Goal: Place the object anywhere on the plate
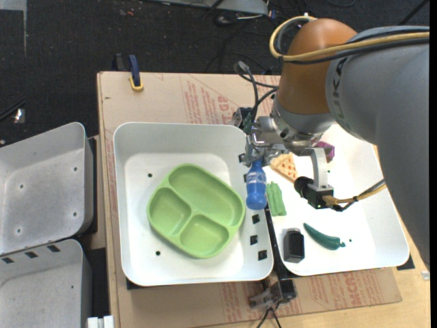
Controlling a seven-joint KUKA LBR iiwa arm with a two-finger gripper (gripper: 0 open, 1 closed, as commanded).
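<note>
A light green divided plate (196, 210) lies in the left white bin (130, 183). A small blue bottle (256, 187) hangs upright over the rim between the two bins, just off the plate's right edge. My gripper (255, 160) sits directly above it, and its fingers are shut on the bottle's top. The arm's grey wrist and orange band loom over the right bin and hide part of it.
The right bin (369, 251) holds a light green piece (276, 199), a waffle-like orange wedge (286, 165), a purple item (328, 149), a black block (293, 244) and a dark green pepper (322, 236). Cables trail off the wrist.
</note>
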